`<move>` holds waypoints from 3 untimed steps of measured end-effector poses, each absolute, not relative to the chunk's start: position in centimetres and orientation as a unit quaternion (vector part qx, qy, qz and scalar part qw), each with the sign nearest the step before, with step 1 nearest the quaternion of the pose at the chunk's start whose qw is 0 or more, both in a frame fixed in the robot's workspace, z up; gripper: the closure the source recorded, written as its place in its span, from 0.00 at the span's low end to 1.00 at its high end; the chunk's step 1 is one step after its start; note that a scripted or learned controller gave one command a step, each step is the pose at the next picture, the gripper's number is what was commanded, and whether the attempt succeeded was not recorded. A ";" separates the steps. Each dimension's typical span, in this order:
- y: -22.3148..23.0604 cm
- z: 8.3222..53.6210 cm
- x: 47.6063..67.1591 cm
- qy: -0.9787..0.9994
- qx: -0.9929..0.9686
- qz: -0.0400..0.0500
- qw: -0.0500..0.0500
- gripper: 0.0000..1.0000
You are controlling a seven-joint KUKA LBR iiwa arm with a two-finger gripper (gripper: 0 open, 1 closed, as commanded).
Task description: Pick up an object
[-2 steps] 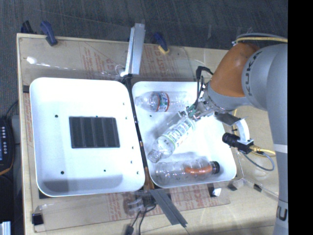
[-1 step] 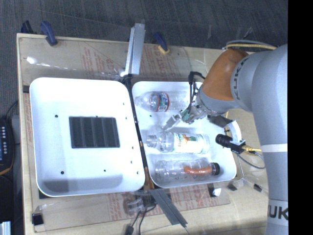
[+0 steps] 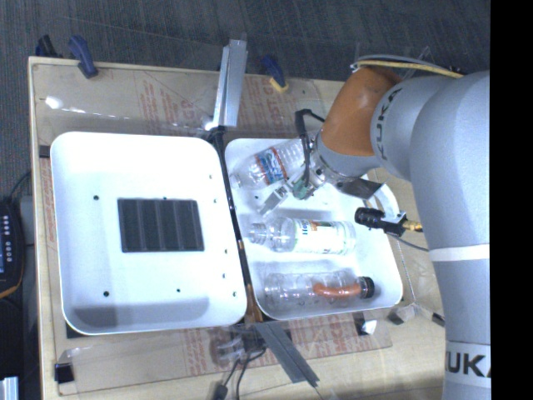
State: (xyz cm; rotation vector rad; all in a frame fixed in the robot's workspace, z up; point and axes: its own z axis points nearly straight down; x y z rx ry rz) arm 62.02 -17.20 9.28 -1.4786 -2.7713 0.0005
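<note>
The right white bin (image 3: 391, 267) holds three clear plastic bottles. One with a blue and red label (image 3: 271, 167) lies at the far end. A larger one with a white label (image 3: 310, 235) lies across the middle. A third with an orange piece inside (image 3: 321, 288) lies along the near wall. My gripper (image 3: 290, 192) is down in the far part of this bin, between the labelled bottle and the middle bottle, just above the middle bottle's neck. I see nothing clearly held in it.
The left white bin (image 3: 83, 173) holds a flat black ridged pad (image 3: 161, 225). A metal bar (image 3: 229, 82) stands at the far end of the divide between the bins. The grey arm (image 3: 433, 140) covers the right side of the bench.
</note>
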 end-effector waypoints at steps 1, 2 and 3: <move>-15.9 9.2 56.5 -0.874 -0.485 0.000 0.001 0.00; -18.8 11.4 53.7 -0.881 -0.474 0.000 0.000 0.00; -12.9 9.3 50.4 -0.880 -0.474 0.001 -0.002 0.00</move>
